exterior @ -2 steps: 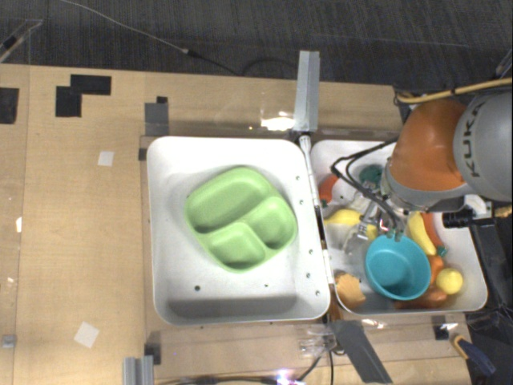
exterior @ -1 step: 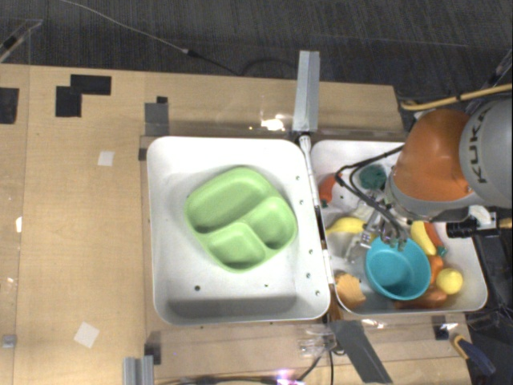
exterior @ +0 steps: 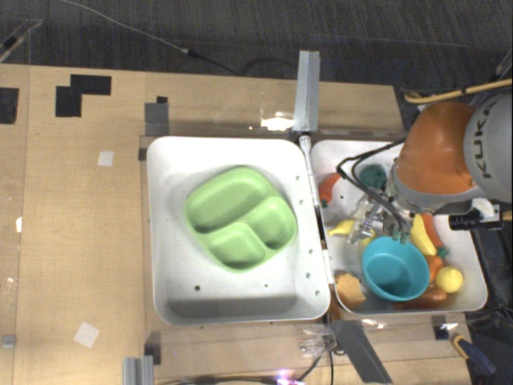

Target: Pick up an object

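Tabletop (exterior: 80, 239): pale wood, bearing two shallow white bins side by side.
Left bin (exterior: 168, 295): holds one green divided plate (exterior: 240, 217), lying tilted near the middle, well apart from the arm.
Right bin (exterior: 479, 289): crowded with small things, any of which would serve as the object to pick up. An orange-red piece (exterior: 329, 187) lies by the left wall, a yellow piece (exterior: 341, 228) just below it, a tan lump (exterior: 349, 288) at the near left corner, a blue cup (exterior: 393, 269) upright with its mouth up, a banana (exterior: 423, 235) beside the cup, and a yellow ball (exterior: 449, 279) at the near right.
Tool (exterior: 371, 223): low over the middle of the right bin, just above the blue cup's rim and near the yellow piece. Its metal parts blur into the clutter, so I cannot tell how far it is open or whether it has anything.
Arm (exterior: 437, 159): reaches in from the right, orange band above the wrist, wrist bent steeply downward into the bin.
Doing the step well: probably best to commit to one target with room on both sides, such as the yellow piece, descend straight, and avoid knocking the cup's rim; close only once the fingers straddle it.
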`<state>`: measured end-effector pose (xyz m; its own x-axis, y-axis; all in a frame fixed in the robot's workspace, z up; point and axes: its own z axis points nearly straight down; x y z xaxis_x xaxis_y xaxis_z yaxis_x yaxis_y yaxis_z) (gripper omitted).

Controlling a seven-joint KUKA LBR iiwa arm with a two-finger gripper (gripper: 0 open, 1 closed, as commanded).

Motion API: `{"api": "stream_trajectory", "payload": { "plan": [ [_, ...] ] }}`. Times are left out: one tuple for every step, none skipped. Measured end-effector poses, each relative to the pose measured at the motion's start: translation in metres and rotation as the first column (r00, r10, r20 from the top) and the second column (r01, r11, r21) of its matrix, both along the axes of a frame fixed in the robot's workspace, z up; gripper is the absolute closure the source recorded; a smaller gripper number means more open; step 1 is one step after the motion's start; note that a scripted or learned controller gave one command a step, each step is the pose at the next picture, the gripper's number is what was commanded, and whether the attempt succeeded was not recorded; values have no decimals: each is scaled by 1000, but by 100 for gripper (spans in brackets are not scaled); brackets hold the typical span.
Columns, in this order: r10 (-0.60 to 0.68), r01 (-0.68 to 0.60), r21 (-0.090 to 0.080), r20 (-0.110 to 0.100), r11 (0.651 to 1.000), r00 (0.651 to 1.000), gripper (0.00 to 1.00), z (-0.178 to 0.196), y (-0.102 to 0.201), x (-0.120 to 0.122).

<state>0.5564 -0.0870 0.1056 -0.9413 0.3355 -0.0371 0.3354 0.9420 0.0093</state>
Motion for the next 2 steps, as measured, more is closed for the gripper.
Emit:
{"api": "stream_trajectory", "payload": {
  "plan": [
    [29,-29,2,-21,1000,999,100,111,7,3],
    [11,-10,5,-27,1000,1000,100,118,50,21]
  ]
}}
